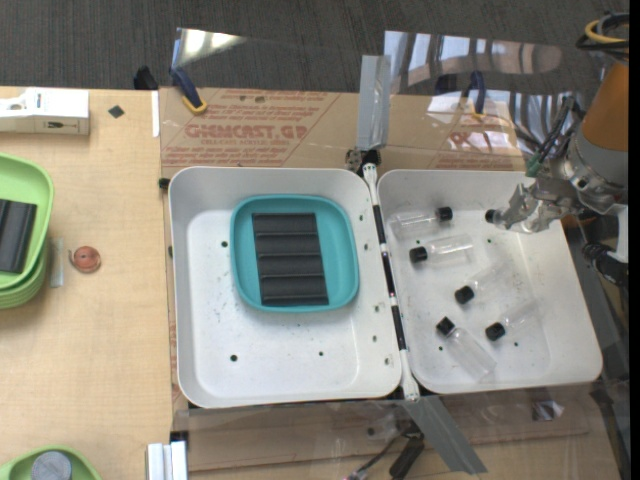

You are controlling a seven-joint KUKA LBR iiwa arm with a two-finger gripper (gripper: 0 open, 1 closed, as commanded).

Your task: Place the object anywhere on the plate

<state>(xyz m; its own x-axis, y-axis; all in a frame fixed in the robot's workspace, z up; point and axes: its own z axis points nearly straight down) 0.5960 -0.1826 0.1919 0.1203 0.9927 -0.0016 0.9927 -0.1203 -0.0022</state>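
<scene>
In the camera view, two shallow white bins sit side by side on the bench. The left bin [200,348] holds a teal plate [295,253], roughly square with rounded corners, lying flat toward the bin's upper middle. A dark ribbed insert [290,259] covers the plate's centre, leaving the teal rim bare around it.

The right bin [575,353] holds several small clear vials with black caps, scattered loosely and lying on their sides. One vial [425,218] lies near the bin's upper left, another [445,253] just below it, one [478,286] near the middle, and two more [462,340] [505,326] toward the lower part. They are well apart from the plate, with the raised rims of both bins and the seam between them lying in between.

The gripper [527,211] hangs over the upper right part of the right bin, below the arm's orange band [608,118], with cables [550,143] trailing beside the wrist. A black cap sits just left of the gripper's tip, but whether the tip touches it cannot be told, nor how the gripper is set.

Around the bins: a cardboard sheet [260,128] behind them, a green tray [25,233] at the left edge of the bench, a small round reddish piece [86,258] near it, and a white box [45,111] at the upper left.
</scene>
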